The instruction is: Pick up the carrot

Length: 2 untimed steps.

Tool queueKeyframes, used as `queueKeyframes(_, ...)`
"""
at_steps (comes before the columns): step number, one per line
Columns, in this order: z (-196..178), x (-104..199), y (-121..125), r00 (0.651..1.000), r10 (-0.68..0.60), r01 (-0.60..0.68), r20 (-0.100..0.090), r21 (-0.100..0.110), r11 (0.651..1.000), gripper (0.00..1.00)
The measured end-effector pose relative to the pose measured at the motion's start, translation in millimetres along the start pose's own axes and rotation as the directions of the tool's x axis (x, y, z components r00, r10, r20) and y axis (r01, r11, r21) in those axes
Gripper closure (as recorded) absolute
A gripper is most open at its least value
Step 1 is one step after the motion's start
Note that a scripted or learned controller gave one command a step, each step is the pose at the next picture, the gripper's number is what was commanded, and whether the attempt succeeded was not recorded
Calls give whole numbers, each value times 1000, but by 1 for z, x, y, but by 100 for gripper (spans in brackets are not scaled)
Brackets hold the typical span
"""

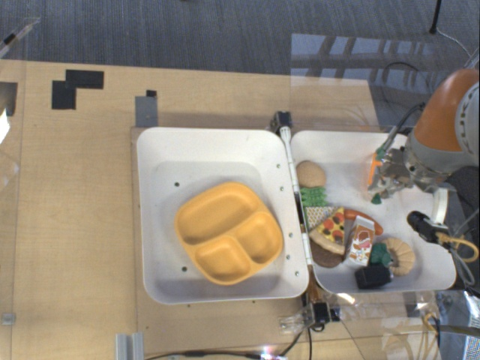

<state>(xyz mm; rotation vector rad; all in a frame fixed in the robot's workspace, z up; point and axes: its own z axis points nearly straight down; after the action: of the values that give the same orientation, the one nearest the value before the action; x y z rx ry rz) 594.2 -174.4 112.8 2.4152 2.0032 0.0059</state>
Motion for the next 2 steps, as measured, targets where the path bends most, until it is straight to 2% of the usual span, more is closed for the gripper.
queueKeyframes(2,-22,2,2,1000,-8,8,-1,-2,1000,100)
